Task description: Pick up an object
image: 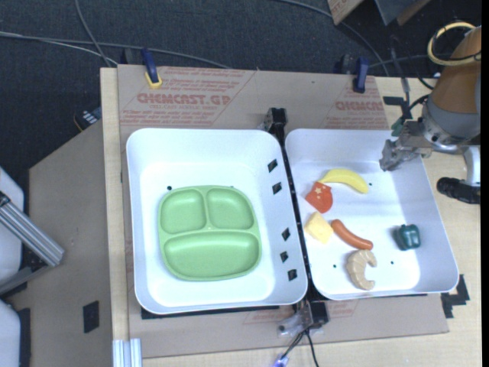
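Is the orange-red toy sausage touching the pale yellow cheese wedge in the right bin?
Touching. The camera view shows the sausage's upper-left end butting against the cheese wedge's right edge, with no white bin floor visible between them.

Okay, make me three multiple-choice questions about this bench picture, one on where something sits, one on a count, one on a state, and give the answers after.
1. Where is the green divided plate?
A. In the left bin
B. In the right bin
C. On the dark floor

2. How many compartments does that plate have?
A. Two
B. Three
C. Five

3. What state is the banana in?
A. Lifted in the air
B. Lying loose on the floor of the right bin
C. Set on the green plate

Answers:
1. A, the plate lies inside the left bin.
2. B, two small sections sit above one wide section.
3. B, it lies on the right bin near the red piece, apart from the gripper at that bin's far right corner.
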Motion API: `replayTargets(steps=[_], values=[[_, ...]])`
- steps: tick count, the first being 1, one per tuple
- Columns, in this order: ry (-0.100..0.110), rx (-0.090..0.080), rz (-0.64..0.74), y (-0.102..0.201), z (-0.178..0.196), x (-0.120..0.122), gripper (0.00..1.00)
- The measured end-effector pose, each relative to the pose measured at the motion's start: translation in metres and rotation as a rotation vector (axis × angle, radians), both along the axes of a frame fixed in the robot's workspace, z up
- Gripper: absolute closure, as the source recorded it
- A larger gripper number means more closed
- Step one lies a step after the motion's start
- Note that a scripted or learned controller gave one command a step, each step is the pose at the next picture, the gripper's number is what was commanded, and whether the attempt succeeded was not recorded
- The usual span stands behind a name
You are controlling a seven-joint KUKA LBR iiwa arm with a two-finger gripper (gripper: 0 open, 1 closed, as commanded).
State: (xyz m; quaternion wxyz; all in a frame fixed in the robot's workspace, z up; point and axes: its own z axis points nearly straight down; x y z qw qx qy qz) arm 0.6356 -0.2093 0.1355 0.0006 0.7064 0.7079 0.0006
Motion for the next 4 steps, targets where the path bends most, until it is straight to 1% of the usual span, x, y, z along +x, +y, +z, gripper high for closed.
replayTargets(steps=[1,2,3,4], values=[[-0.004,-0.002,-0.003,-0.002,0.052,-0.008,1.0],[-0.007,-0.003,-0.001,-0.001,0.115,-0.014,1.0],[-0.005,-0.002,-0.001,-0.001,0.157,-0.012,1.0],[0.003,0.002,0.002,0.043,0.157,-0.035,1.0]])
